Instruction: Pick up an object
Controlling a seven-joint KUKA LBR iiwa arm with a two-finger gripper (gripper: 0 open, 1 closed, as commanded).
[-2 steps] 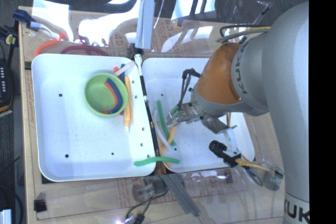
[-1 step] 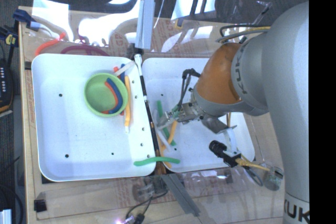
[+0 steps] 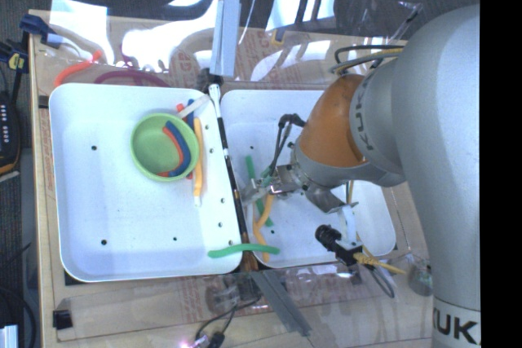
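My gripper [image 3: 259,191] hangs low over the left part of the right bin [image 3: 371,224], beneath the orange wrist band. Close around it lie a green stick [image 3: 250,169] and a thin orange-yellow strip [image 3: 260,226]; the strip runs down toward the bin's front. A flat green piece [image 3: 242,252] rests across the front rims where the two bins meet. Nothing can be seen between the fingers. The arm hides much of the right bin's floor.
The left bin [image 3: 98,208] holds a green bowl [image 3: 165,147] with red and blue pieces inside, and a yellow stick [image 3: 196,167] beside it. A divider wall [image 3: 228,183] separates the bins. Cables and clutter lie beyond the back rims.
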